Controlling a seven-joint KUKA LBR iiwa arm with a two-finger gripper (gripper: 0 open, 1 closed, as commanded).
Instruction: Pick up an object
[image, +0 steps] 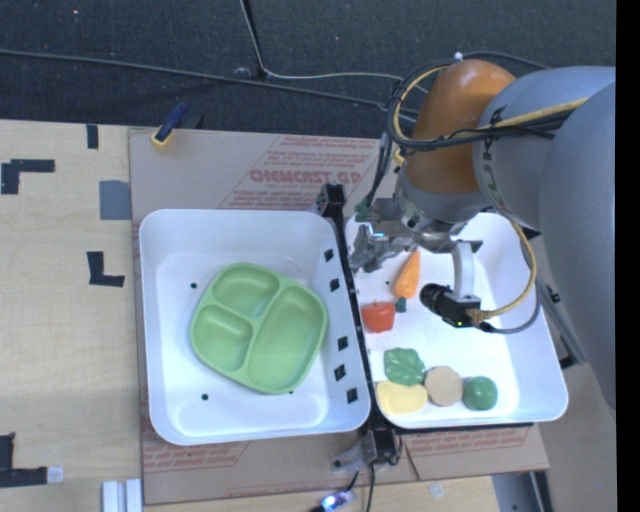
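i see the arm (520, 130) covering the far right corner of the right bin (545, 395), and its bulk hides much of the gripper (375, 245), so i cannot tell its state. just beside the gripper, toward the near side, lies one orange carrot (407, 274), tilted, apparently not gripped. nearer still sits one red-orange piece (378, 317), its shape hard to make out. further toward the front edge i count four more: one leafy green piece (403, 365), one yellow piece (400, 399), one tan round piece (443, 385), one green ball (480, 392), the first three touching. to the gripper's left, the left bin (165, 250) holds one green divided tray (261, 327) with three compartments. red print on the cardboard (290, 175) behind reads partly "chemcast".
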